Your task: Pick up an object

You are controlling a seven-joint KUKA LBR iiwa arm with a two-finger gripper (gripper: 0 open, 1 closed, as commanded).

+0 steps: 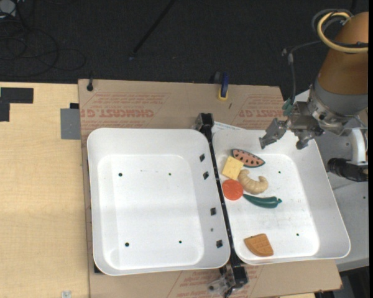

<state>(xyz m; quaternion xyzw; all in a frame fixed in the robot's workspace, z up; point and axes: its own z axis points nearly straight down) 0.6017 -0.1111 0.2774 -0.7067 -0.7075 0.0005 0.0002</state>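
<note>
Object to pick: none chosen yet; 6 food toys lie in the right bin (323, 185), from watermelon slice (247, 158) down to orange disc (232, 190). Gripper (287, 134) hovers open above, empty; it must next descend.

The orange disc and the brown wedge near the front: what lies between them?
Bare white floor of the right bin, in the camera view, between orange disc and brown wedge.

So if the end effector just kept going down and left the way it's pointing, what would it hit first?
Probably the watermelon slice, which lies nearest along that line from the end effector, at the back of the right bin. Depth is unclear, so it might reach bare bin floor first.
</note>
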